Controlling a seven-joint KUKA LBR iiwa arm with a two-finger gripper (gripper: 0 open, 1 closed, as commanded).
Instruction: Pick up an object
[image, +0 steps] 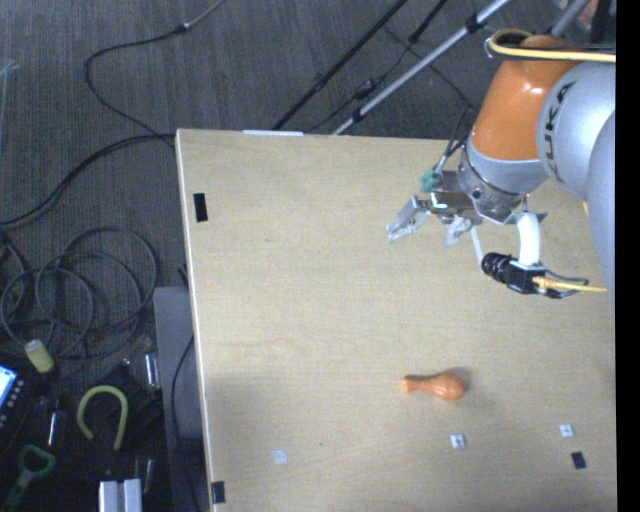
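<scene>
Over the far right of the tan surface (300, 250), the arm's claw (430, 225) hangs spread open and empty, well apart from the small orange object (436, 385) lying nearer, so picking remains undone.

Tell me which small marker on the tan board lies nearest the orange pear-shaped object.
The small white square marker, just below and right of the orange pear-shaped object. The white marker and the black marker sit farther right; the black marker is far up left.

Dark carpet floor (120, 90) — black cables (80, 270) looped beside bench (300, 300).
</scene>
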